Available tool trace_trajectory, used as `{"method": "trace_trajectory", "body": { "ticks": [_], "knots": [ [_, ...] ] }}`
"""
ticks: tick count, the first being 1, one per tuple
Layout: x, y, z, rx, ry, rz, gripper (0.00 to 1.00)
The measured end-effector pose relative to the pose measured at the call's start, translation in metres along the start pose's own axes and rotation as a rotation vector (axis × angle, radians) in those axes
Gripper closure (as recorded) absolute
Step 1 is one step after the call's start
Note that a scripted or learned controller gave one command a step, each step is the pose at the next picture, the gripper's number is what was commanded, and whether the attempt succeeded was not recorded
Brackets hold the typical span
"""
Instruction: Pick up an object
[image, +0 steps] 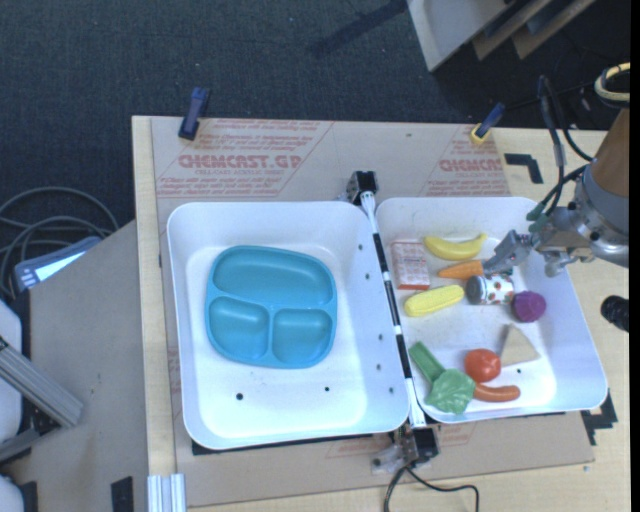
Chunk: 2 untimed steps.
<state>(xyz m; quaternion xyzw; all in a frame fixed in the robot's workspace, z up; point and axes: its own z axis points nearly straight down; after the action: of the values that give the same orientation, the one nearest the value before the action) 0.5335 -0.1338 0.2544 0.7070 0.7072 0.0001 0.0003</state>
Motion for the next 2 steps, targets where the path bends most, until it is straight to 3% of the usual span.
{"method": "trace_trajectory", "body": {
  "ticks": [1,2],
  "knots": [
    [-0.053,-0.013,0.158,0.003,0.001,0.002,0.00],
    [-0.015,0.027,0.170,-0.001,0.000,-0.001,0.00]
  ]
}}
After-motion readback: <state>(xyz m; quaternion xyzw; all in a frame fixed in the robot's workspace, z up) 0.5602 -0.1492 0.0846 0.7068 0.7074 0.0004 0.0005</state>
